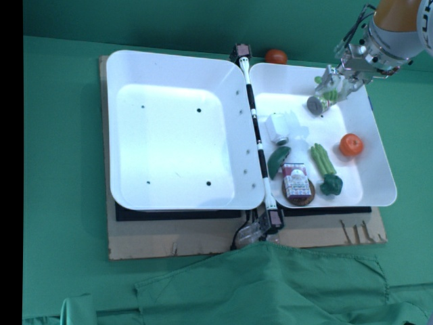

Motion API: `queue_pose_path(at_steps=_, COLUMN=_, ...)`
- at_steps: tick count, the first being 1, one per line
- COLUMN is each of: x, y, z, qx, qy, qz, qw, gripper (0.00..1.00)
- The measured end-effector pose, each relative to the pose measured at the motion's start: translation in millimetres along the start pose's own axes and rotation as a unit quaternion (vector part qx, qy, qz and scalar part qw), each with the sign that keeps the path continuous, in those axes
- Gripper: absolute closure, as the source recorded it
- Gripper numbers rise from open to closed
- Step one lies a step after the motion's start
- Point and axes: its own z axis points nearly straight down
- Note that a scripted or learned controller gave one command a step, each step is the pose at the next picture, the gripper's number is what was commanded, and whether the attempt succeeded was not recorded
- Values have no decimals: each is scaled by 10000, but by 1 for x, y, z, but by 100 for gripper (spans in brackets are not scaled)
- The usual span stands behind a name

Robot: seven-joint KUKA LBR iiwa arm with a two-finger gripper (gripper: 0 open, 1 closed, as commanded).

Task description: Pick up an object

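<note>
A grey KUKA arm with an orange band reaches in from the right over the right bin (379, 181), its gripper (333, 87) closed on a small clear bottle (323, 95) with green contents and a grey cap. The bottle hangs tilted between the fingers, cap pointing down and left, above the bin's far right area and apart from the other items.

Below and to the left in the same bin lie a white bottle (281, 127), a dark green pepper (277, 161), a red and white packet (296, 180) on a brown disc, a green stalk of broccoli (325, 168) and an orange tomato (351, 145). A second red tomato (275, 56) sits outside on the bench, just beyond the bin's far rim. The left bin (122, 66) stands alongside, touching the right one.
</note>
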Motion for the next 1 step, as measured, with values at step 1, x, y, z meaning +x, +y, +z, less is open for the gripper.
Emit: queue_pose_path(at_steps=1, x=3, y=-7, z=-61, qx=-6, qy=0, qz=-41, qw=10000, gripper=100)
